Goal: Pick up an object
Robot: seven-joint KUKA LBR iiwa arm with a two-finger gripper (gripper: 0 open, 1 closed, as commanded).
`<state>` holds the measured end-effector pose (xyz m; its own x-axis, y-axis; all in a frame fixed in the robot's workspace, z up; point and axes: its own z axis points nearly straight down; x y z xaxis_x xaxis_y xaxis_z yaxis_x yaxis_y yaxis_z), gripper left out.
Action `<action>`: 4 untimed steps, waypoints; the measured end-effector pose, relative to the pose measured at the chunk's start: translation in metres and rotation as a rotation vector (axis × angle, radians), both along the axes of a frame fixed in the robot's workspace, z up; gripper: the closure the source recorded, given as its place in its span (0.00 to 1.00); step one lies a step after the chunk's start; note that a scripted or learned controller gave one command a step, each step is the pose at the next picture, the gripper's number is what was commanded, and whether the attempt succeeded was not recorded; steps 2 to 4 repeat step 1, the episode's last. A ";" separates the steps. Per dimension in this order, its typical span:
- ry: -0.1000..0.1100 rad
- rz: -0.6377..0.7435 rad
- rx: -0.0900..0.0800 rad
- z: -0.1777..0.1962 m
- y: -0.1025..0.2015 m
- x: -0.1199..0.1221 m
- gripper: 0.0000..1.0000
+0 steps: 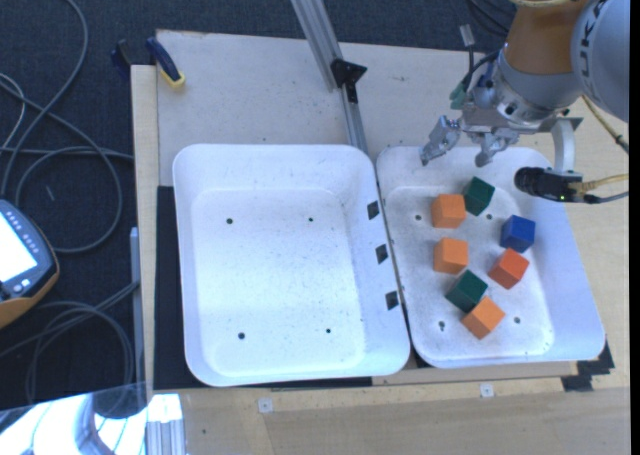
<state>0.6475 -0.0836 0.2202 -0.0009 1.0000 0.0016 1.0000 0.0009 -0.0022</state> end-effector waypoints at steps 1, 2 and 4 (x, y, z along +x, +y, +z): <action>-0.013 -0.003 -0.006 0.175 -0.078 -0.003 0.00; -0.013 -0.003 -0.006 0.175 -0.078 -0.003 0.00; -0.013 -0.003 -0.006 0.175 -0.078 -0.003 0.00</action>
